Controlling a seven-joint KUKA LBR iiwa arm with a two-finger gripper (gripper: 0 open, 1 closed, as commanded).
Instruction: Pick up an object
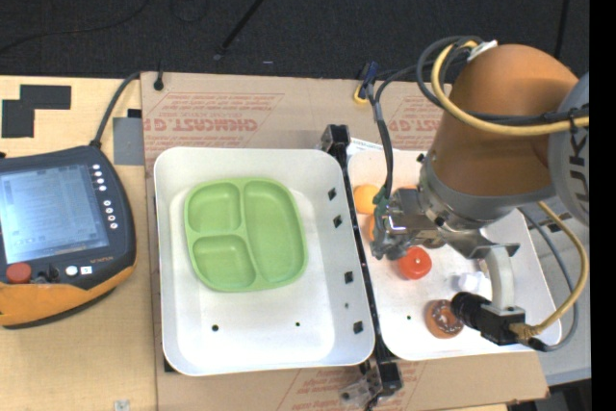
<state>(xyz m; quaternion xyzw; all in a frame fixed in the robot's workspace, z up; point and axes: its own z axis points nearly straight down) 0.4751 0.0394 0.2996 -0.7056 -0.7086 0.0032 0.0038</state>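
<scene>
Slanted overhead view, both bins (183, 178)

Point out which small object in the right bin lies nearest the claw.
The red ball, just right of the claw; the orange piece and brown round thing lie farther off.

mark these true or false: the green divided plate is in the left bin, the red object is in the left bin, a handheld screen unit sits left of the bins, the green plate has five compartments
1. The green divided plate lies in the left bin. True.
2. The red object is in the left bin. False: it lies in the right bin, close under the gripper.
3. A handheld screen unit sits left of the bins. True.
4. The green plate has five compartments. False: it has three.
5. A brown round object lies near the front of the right bin. True.
</scene>
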